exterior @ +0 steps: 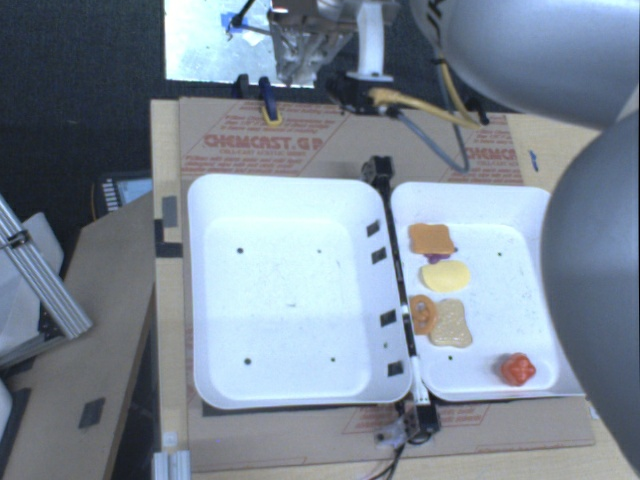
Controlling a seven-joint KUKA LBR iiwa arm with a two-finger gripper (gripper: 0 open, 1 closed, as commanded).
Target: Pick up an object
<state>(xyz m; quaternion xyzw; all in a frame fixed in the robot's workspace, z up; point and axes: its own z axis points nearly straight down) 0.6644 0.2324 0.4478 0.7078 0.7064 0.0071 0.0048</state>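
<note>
At the far left of the frame a ribbed aluminium rail slants across a tan side table. Right of it lies the bench's brown board printed with red lettering, and on it sits the left bin — a shallow white tray with a bare floor marked by a few small dark dots. A row of black clips runs down the seam where the two bins meet, in the middle of the frame.

Above the left bin, at the top centre, the gripper hangs over a bright reflective panel, well apart from both bins. Its fingers point downward, but they blur together against the glare, so whether they are spread or closed cannot be told; nothing is visibly between them. Yellow and grey cables trail from the wrist toward the upper right.

The right bin holds all the objects, clustered along its left side. From top to bottom: an orange slab, a small purple piece peeking out beneath it, a pale yellow piece, then an orange ring-shaped piece touching a tan toast-like piece. Further right, near the lower corner, sits a red lumpy object, apart from the rest.

The grey arm bulks across the upper right and right edge — covering part of the right bin's far side.
</note>
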